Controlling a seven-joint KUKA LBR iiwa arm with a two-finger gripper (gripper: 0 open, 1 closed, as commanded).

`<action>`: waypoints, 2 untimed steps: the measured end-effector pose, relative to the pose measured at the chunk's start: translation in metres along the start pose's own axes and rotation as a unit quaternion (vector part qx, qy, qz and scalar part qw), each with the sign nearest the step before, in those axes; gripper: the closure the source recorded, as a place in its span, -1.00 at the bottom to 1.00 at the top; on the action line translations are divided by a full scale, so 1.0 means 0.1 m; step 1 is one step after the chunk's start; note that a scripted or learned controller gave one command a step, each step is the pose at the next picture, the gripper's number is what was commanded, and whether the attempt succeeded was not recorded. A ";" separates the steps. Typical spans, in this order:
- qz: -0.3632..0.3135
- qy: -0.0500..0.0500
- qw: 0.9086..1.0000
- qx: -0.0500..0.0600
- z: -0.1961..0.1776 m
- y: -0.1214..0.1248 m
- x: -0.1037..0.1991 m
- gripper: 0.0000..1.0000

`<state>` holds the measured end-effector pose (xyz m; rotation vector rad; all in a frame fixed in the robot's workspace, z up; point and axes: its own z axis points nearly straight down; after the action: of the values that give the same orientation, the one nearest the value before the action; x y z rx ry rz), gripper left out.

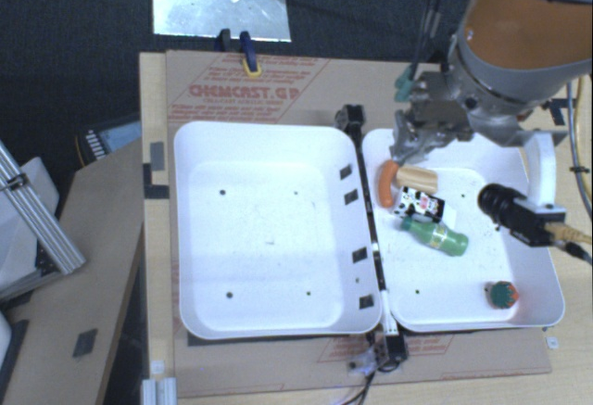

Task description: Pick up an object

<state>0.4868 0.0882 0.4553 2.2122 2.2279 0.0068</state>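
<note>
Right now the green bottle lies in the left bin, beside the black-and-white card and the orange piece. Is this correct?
Not quite. The camera view shows the green bottle in the right bin, not the left. It does lie beside the black-and-white card and the orange piece.

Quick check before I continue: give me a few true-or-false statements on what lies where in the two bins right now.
1. The green bottle lies in the right bin. True.
2. The left bin holds the orange object. False: it lies in the right bin.
3. The gripper is over the right bin's far left corner. True.
4. The small round green and orange object touches the bottle. False: it sits apart, near the front right corner.
</note>
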 end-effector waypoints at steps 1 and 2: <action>0.000 0.000 1.000 0.001 -0.06 0.00 0.32 1.00; -0.001 0.002 1.000 -0.003 -0.84 0.00 0.83 1.00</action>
<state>0.4864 0.1709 0.5395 2.2085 2.2295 0.0166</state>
